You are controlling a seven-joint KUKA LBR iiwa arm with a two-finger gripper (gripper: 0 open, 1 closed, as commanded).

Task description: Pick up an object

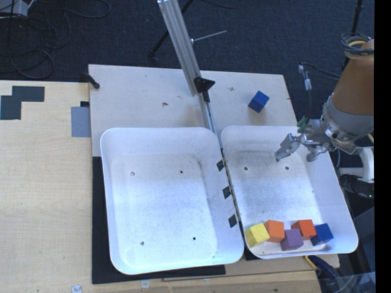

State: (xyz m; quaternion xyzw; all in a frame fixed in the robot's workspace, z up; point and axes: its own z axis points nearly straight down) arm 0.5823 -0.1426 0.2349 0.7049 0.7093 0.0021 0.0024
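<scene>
Blocks sit clustered at the near edge of the right bin point(342, 194): yellow block point(257, 233), orange block point(275, 229), purple block point(292, 238), a second orange block point(304, 227) and blue block point(322, 232), row running along the near wall. Gripper point(299, 148) hangs over the bin's far-right end, fingers spread, nothing between them; cluster lies well toward the near wall from it. Bare bin floor between. Wall crowds the blocks. Stray blue cube point(258, 101) lies outside, beyond the far rim.

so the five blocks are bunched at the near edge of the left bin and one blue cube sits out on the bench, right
Not quite: the camera view shows the five blocks bunched at the near edge of the right bin, not the left bin. The blue cube does sit out on the bench.
</scene>
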